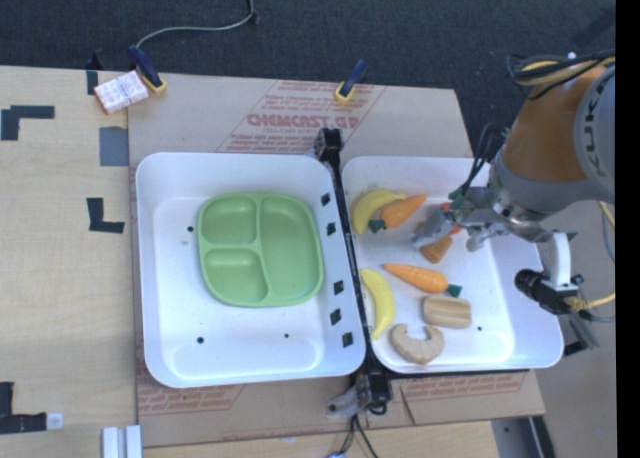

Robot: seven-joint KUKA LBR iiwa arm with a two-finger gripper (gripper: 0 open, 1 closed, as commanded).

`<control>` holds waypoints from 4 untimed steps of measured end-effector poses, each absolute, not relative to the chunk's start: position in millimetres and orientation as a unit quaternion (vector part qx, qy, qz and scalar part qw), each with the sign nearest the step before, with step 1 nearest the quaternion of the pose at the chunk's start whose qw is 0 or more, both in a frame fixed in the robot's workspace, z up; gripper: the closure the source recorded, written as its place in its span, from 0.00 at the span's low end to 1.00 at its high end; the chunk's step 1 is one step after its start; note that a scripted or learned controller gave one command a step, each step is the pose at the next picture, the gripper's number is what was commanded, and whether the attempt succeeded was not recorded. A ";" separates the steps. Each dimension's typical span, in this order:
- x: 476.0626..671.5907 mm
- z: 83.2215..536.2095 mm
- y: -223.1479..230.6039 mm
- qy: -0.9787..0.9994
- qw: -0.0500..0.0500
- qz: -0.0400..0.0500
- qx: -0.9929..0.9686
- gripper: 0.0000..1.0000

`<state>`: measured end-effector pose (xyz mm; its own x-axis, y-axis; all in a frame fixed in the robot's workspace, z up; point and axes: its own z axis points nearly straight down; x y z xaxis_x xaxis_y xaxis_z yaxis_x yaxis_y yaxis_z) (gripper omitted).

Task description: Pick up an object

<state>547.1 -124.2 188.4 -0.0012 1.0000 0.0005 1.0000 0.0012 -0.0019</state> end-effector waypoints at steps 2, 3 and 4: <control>645.3 85.7 -95.8 -0.708 -0.001 0.000 -0.707 0.00; 666.7 84.6 -96.6 -0.707 0.004 0.003 -0.707 0.00; 666.6 84.6 -95.5 -0.707 0.003 0.004 -0.708 0.00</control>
<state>666.6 -95.5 84.6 0.0014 1.0000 -0.0023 1.0000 -0.0015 -0.0094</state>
